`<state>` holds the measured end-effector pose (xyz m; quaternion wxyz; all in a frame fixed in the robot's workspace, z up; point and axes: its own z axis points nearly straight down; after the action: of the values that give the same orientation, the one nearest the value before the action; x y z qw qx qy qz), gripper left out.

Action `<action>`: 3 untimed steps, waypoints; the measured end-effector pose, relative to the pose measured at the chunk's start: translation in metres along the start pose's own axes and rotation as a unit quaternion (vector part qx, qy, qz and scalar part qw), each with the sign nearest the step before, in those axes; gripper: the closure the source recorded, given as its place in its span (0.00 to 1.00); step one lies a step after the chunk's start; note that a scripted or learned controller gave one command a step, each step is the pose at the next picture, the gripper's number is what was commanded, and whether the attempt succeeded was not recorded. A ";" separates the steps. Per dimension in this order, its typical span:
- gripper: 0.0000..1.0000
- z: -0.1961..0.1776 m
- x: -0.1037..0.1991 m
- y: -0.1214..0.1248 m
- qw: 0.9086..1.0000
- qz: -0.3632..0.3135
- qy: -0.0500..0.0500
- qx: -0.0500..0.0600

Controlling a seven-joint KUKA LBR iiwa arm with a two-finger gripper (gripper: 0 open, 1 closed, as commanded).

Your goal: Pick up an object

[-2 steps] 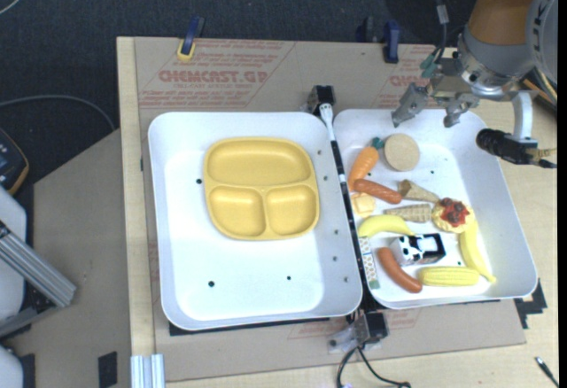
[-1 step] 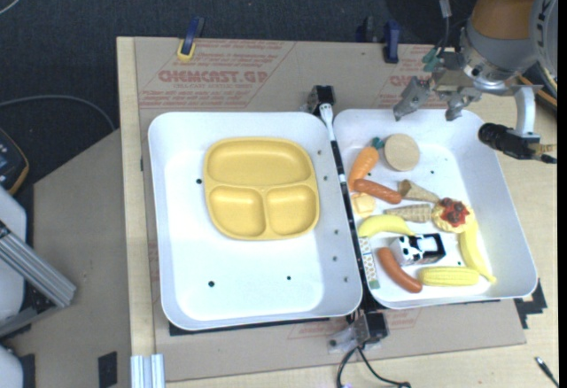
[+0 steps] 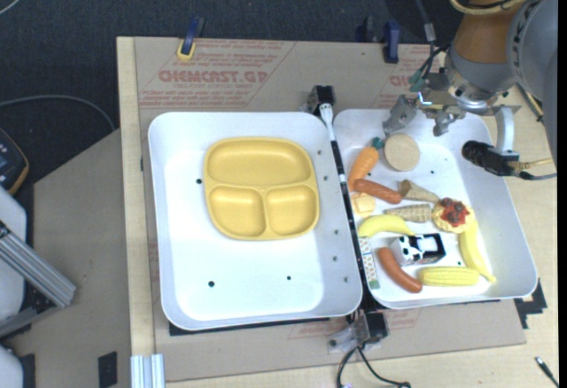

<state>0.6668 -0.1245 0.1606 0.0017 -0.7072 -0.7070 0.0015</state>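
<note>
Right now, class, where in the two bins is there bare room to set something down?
Bare floor rings the yellow tray in the left bin, widest along its near edge. The right bin is crowded with toy food.

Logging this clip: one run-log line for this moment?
gripper: above right bin far end, open | nearest: round disc | held: nothing | left bin: yellow tray

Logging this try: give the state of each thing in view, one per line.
Grey two-finger pincer: hovering over right bin's far end, fingers spread, gripping nothing.
Yellow three-compartment plastic plate: flat in left white bin, nothing on it.
Orange toy carrot: lying in right white bin.
Round tan disc: lying flat.
</note>
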 end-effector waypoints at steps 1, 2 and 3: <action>0.00 0.053 0.000 -0.006 1.000 0.000 0.000 0.000; 0.00 0.077 0.001 -0.006 1.000 -0.001 0.000 0.000; 1.00 0.064 0.001 -0.005 1.000 -0.001 0.000 -0.002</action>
<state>0.6613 -0.1238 0.0961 -0.0001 -0.7068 -0.7075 -0.0001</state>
